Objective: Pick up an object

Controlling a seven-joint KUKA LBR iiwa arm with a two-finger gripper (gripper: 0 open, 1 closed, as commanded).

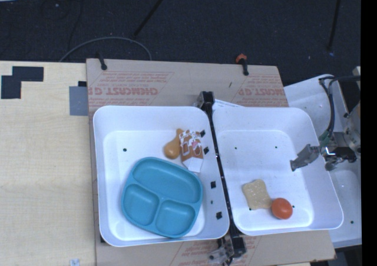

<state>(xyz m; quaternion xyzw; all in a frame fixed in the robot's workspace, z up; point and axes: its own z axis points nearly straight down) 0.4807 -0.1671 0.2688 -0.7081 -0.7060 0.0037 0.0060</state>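
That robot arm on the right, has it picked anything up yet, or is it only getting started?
Nothing looks picked up yet. The gripper is over the right bin near its right wall, with nothing visible in it. The orange ball and the pale sponge beside it lie on that bin's floor. The blue tray and small toys sit in the left bin. The whole pick is left.

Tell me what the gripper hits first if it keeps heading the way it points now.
Probably the bare floor of the right white bin: the gripper points leftward and down. The tan sponge-like block and orange ball lie off that line, though depth is unclear.
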